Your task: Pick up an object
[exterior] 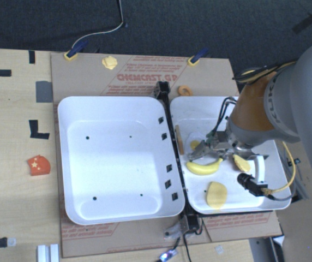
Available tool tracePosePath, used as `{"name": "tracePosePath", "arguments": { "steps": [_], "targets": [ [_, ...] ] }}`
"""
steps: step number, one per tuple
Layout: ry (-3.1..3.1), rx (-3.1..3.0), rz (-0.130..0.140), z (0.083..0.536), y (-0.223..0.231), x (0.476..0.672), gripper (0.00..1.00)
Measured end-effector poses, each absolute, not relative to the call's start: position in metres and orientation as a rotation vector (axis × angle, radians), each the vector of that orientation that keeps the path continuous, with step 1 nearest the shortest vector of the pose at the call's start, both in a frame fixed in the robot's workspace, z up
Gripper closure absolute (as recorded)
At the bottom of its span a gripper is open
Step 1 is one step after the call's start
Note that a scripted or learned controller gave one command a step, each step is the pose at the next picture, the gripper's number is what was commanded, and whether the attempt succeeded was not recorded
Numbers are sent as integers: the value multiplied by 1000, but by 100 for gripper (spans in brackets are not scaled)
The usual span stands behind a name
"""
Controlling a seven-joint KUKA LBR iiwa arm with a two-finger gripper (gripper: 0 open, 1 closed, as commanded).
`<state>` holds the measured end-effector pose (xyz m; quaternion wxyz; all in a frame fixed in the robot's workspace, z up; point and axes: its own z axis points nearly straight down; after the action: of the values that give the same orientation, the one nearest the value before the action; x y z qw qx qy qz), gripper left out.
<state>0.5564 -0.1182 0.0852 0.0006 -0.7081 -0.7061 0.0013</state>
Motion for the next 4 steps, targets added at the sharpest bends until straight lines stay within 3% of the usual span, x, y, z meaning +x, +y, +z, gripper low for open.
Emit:
{"name": "tracePosePath", "arguments": {
  "steps": [1, 2, 3, 4],
  "targets": [
    [-2237, -2218, -17, 205, -53, 598, 0],
    [-2232, -2207, -6, 224, 40, 564, 0],
    [-2224, -2215, 3, 232, 34, 565, 100],
    [-2237, -2215, -20, 352, 111, 597, 100]
  ]
}}
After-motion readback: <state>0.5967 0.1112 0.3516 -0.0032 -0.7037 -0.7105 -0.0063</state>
